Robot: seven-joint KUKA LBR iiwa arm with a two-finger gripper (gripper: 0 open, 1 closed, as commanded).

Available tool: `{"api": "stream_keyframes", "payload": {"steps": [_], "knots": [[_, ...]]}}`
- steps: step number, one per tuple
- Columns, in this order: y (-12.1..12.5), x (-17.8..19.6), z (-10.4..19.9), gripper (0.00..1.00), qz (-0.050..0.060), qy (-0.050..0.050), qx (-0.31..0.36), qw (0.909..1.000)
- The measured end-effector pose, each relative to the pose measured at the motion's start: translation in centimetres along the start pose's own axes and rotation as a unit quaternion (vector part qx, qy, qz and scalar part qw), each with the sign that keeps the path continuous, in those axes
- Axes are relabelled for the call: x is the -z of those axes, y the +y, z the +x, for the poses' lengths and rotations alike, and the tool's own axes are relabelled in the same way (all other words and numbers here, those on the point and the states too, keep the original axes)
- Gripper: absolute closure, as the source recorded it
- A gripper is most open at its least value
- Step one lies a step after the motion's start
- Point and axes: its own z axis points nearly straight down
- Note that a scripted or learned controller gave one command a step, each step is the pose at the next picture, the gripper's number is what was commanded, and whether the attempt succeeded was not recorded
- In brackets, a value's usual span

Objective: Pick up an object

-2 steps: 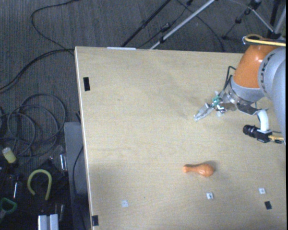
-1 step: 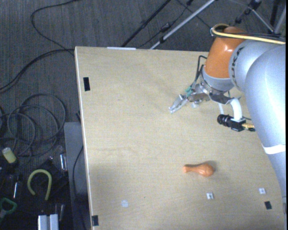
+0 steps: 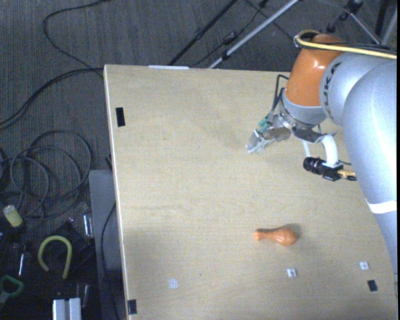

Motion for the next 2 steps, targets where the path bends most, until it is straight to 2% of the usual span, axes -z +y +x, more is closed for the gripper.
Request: {"api": "stream_keyframes", "payload": {"steps": [1,2], "knots": [[0.0,0.0,0.0,0.00,0.000,0.000,0.000,1.0000],[0.7,-0.9,2.6,0.00,0.001,0.000,0.017,0.9999]]}}
